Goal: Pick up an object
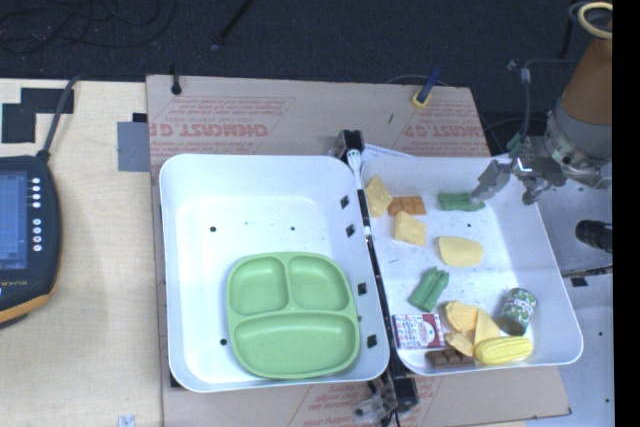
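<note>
Partly cut off: arm (585,105), hand (510,180).

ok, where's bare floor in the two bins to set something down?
Left bin: bare strip between its far wall and the green divided plate. Right bin: small patch between the yellow wedge and can. Crowded along its near edge around the corn.

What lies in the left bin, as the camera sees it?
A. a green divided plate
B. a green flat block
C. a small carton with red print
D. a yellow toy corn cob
A: the green divided plate lies in the left bin, while the corn cob, the carton and the green block are in the right bin.
</note>
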Motion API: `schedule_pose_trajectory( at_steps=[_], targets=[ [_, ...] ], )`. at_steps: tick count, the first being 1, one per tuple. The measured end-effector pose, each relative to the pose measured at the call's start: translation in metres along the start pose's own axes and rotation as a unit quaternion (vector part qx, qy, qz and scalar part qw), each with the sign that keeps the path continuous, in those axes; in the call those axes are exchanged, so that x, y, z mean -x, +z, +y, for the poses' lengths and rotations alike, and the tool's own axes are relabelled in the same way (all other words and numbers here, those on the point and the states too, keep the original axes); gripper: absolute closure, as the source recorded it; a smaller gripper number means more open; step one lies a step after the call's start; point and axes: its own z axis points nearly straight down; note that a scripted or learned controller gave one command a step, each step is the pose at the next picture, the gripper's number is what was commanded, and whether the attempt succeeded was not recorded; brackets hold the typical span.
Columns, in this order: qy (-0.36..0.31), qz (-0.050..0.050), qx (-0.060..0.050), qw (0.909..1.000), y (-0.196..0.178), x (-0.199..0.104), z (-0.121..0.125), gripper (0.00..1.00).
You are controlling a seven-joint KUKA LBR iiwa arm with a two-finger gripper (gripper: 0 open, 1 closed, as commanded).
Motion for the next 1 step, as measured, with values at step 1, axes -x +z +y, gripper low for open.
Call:
schedule_pose_trajectory(
  at_steps=[1],
  targets=[
    [-0.001,0.002,-0.005,1.0,0.0872,-0.0516,-0.0303,0.0]
  ],
)
